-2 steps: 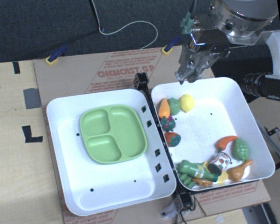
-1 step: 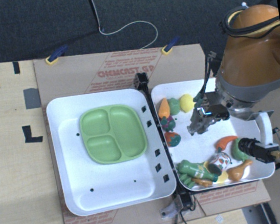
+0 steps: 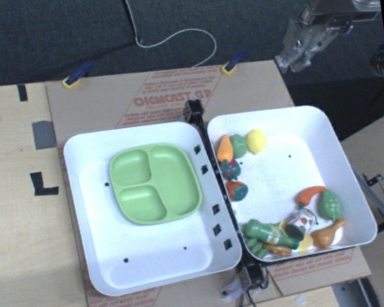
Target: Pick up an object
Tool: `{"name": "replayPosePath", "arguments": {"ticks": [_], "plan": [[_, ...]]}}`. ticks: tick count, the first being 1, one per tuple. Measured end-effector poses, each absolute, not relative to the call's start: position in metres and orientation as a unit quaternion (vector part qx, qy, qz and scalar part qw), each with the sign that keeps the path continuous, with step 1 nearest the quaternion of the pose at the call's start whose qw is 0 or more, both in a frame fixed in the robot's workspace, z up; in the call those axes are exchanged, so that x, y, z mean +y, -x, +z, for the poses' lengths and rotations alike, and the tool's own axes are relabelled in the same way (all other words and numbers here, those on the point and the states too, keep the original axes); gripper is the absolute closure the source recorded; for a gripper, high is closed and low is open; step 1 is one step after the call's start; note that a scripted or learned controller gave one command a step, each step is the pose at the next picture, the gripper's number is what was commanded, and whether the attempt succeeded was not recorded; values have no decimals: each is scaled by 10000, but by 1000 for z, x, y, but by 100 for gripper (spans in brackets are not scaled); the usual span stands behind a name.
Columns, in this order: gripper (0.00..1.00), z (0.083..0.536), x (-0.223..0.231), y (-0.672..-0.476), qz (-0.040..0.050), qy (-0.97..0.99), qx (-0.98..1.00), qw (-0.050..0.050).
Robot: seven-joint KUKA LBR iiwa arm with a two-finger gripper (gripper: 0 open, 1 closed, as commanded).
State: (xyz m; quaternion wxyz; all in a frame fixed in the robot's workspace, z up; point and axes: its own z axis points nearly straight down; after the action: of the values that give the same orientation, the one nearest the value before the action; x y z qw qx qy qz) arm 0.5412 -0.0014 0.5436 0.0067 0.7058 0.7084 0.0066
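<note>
Nothing is picked yet: your gripper [image 3: 297, 58] hangs above the table beyond the right bin [image 3: 315, 119], whether its fingers are apart or together I cannot tell, and the toys, such as the yellow lemon [image 3: 256, 141], lie inside that bin.

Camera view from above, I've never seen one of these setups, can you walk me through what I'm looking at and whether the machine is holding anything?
This is one picture from a camera fixed above a bench, looking down at a slant. The grey metal piece at the top right is the end of a robot arm; its gripper hangs over the dark floor, beyond the bins, with nothing visible in it. Two shallow white bins sit side by side on a cardboard sheet. The left bin holds a green divided plate. The right bin holds small toy foods: a yellow lemon and an orange carrot near the top, and a mixed pile along the bottom edge. Nothing has been picked up yet.
</note>
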Motion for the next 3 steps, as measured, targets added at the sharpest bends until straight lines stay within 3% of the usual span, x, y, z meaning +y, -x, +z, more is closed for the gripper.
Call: {"name": "replayPosePath", "arguments": {"ticks": [1,2,3], "plan": [[100,489,45,-505,-23,-7050,7092,-25],[100,502,43,-506,-7,-7057,7085,-5],[100,487,77,-492,-13,-7057,7086,-12]]}}
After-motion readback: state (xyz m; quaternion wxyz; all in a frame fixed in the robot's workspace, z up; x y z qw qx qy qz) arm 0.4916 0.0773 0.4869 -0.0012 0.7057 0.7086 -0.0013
